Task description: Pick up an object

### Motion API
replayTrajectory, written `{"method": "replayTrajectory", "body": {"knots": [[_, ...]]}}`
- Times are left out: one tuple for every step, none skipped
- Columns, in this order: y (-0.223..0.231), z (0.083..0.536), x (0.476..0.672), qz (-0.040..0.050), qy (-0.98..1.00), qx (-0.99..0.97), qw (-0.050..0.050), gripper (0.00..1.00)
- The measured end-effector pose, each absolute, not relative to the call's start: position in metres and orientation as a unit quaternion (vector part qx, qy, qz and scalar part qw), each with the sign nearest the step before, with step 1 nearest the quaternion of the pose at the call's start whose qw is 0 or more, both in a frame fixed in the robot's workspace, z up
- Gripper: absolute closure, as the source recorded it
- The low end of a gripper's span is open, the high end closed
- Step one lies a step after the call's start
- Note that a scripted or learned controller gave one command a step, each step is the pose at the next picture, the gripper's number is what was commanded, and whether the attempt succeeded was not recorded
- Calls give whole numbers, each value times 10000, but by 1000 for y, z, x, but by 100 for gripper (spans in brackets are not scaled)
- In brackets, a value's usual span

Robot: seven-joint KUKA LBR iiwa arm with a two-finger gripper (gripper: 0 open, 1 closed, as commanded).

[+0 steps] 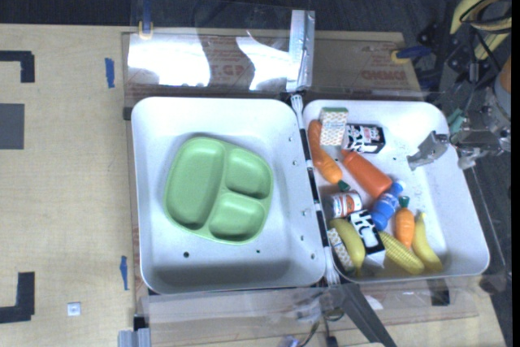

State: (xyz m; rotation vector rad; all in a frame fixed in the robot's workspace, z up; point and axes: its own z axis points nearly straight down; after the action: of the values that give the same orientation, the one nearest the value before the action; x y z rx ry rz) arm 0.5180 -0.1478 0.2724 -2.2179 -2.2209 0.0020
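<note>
Toys (pixel 370 207) are lying piled in the right bin (pixel 471 215); gripper (pixel 426 150) is hovering at three o'clock, grip state unclear.

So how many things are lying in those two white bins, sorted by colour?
Green: 1, the divided plate in the left bin
Orange: 3, carrot, bottle, small carrot
Yellow: 3, banana, corn, banana
Blue: 1, bottle
Black-and-white cartons: 2
Pale box: 1
Can: 1
Total: about 12; the right-bin heap overlaps.
</note>
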Motion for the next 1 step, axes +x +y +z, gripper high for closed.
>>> {"method": "replayTrajectory", "body": {"knots": [[-156,167,498,1,-7280,-6856,3,0]]}}
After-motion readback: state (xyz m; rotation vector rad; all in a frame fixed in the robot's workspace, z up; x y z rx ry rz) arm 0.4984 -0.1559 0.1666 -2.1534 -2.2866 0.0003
